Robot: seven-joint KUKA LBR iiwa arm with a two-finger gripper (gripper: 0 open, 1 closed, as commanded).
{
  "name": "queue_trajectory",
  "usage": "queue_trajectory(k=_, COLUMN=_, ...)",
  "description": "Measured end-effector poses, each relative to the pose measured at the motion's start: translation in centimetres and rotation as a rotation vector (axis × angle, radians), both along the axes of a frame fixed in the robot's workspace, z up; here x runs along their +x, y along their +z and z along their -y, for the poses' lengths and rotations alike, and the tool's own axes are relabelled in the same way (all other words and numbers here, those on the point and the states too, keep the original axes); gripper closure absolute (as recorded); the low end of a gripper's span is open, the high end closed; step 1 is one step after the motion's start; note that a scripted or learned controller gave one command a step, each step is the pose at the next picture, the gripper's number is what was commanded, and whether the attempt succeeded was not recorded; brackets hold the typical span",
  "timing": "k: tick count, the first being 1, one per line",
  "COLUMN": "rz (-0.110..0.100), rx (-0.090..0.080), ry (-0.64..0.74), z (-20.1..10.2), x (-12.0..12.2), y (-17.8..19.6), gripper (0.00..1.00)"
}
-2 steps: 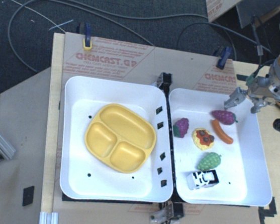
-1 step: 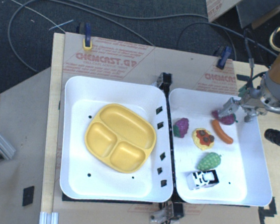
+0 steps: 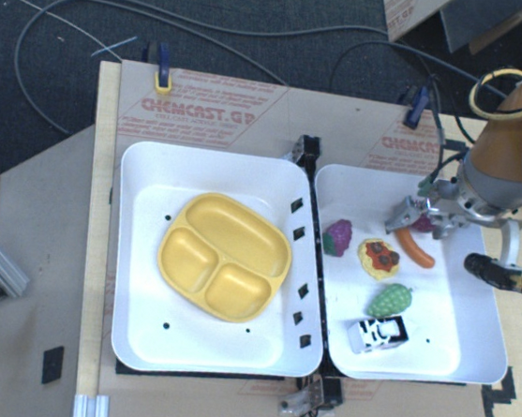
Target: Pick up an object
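While the left white bin [image 3: 135, 235] carries a yellow three-part plastic plate [image 3: 225, 257], the right white bin [image 3: 471, 342] bears a purple grape toy [image 3: 338, 237], small round pizza toy [image 3: 379, 257], green lumpy toy [image 3: 390, 299] and black-and-white block [image 3: 379, 333]. Just beside the gripper [image 3: 414, 219], touching or nearly so, lies an orange-red sausage toy [image 3: 415, 249]; how wide the gripper stands I cannot tell.

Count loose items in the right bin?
5: purple grapes at left, pizza slice mid, orange sausage by the gripper, green item below, black-and-white toy nearest. The arm may hide more.

red "CHEMCAST GP" print on the brown board [image 3: 202, 111] behind the bins, repeated at right, partly hidden
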State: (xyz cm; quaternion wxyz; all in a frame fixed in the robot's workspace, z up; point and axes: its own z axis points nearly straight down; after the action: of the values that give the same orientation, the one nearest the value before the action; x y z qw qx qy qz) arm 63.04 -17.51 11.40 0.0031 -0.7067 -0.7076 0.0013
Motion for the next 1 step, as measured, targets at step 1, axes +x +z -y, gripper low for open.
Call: queue_trajectory(k=1, rz=0.002, rx=-0.001, ry=0.0, z=-0.08, x=-0.01, y=-3.05, gripper=0.0)
